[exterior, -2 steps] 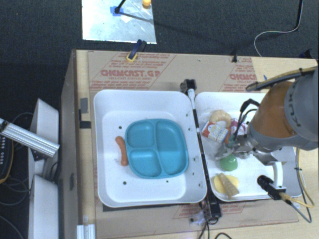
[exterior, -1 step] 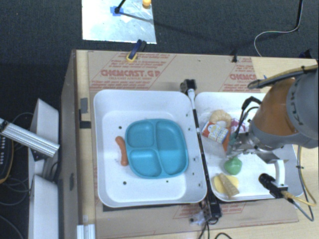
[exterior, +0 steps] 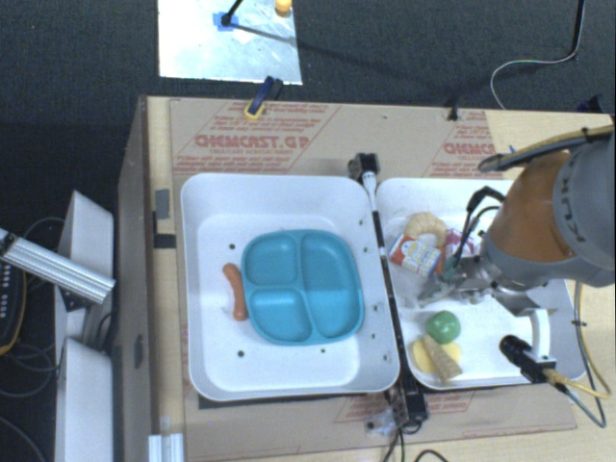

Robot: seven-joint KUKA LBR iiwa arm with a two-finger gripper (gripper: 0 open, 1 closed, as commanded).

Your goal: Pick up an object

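In the camera view, the arm point(exterior: 553, 219) is seen reaching from the right into the right bin point(exterior: 500, 378), where the objects to be picked are gathered: a small carton point(exterior: 416, 253), a tan roll point(exterior: 426, 225) behind it, a green ball point(exterior: 443, 326) and a yellow wedge point(exterior: 435, 358) toward the near wall. The left bin point(exterior: 207, 354) is occupied by a blue divided plate point(exterior: 301, 286) with a sausage point(exterior: 235, 291) beside it. The step in hand is judged to be the descent onto a single item; it would be done well if one object were centred under the wrist and its neighbours were left undisturbed, since the pile is crowded. The gripper point(exterior: 460, 275) is placed low between the carton and the ball, possibly touching clutter there. Whether it is spread or pressed together cannot be told, and nothing is seen to be held.
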